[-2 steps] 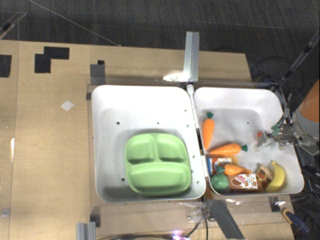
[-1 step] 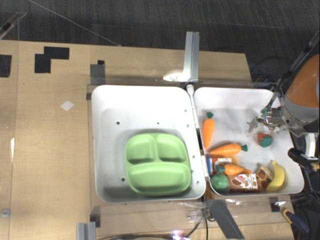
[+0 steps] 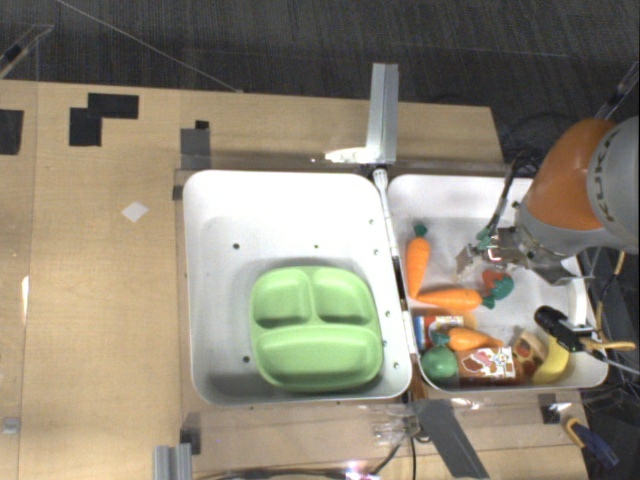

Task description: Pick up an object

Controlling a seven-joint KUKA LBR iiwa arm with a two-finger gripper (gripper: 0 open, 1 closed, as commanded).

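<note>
The left bin (image 3: 210,268) holds a green divided tray (image 3: 315,326). The right bin (image 3: 450,196) is crowded: two carrots (image 3: 417,266), a juice carton (image 3: 487,363), a banana (image 3: 553,361). The gripper (image 3: 487,253) hangs over that bin just beside the flat-lying carrot (image 3: 450,298); whether it grips anything, I cannot tell.

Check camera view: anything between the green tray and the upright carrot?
Only the bins' adjoining walls in the camera view; otherwise bare white floor separates green tray from carrot.
</note>
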